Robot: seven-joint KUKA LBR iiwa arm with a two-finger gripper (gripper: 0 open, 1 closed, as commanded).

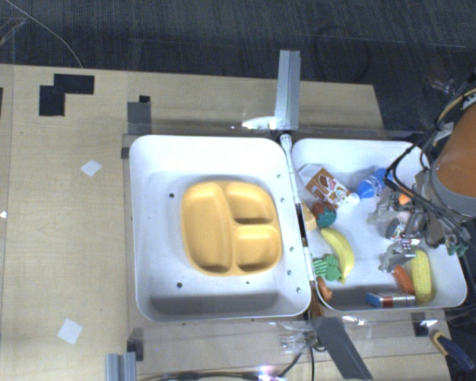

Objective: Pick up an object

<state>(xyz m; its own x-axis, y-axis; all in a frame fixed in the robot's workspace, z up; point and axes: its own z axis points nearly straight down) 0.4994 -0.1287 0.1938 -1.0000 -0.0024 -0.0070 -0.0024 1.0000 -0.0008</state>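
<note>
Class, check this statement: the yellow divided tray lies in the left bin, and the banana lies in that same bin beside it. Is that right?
Not quite. The yellow tray does lie in the left bin, but the banana lies in the right bin, among the other small items. The camera view shows it just past the wall between the two bins.

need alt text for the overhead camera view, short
A grey robot arm reaches from the right into the right white bin, its gripper low among toy food: a banana, a corn cob and a small carton. The left white bin holds a yellow divided tray.
</note>
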